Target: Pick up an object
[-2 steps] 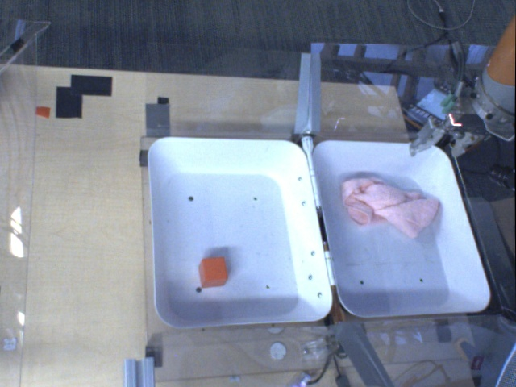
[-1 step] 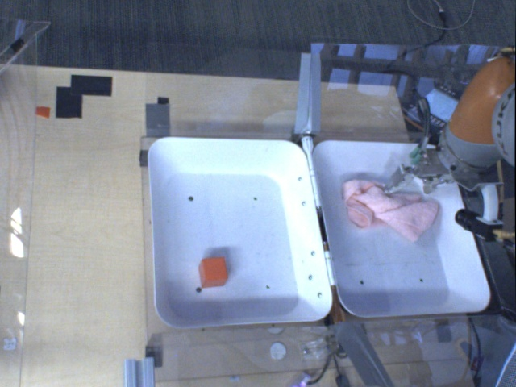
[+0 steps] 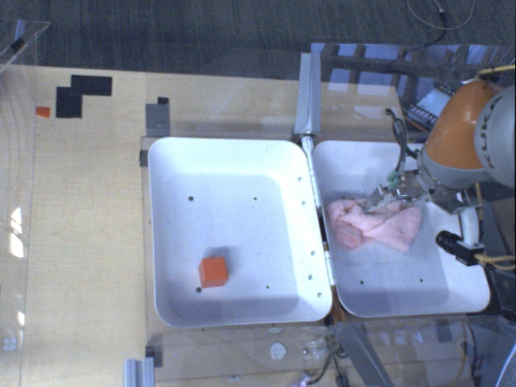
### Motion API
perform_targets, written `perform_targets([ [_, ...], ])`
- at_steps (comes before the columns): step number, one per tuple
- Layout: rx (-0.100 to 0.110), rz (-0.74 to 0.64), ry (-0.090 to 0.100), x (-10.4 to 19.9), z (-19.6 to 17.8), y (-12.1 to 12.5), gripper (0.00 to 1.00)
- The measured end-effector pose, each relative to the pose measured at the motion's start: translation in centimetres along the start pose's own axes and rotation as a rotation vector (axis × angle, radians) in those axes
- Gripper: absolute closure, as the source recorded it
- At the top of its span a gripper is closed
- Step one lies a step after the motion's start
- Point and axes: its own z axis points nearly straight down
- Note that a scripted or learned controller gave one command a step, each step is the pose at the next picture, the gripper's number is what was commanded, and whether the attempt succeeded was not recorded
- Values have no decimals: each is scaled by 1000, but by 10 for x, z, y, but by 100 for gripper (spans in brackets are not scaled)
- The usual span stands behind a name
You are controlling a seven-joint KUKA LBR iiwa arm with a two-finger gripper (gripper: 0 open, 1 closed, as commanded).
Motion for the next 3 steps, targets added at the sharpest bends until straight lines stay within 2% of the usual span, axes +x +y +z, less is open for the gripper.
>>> perform_targets([
  [1,3,-205,0,-12,-87,38,0],
  [2,5,-82,1,-34,-88,40,0],
  [3,5,-75,1,-45,-5,-15,0],
])
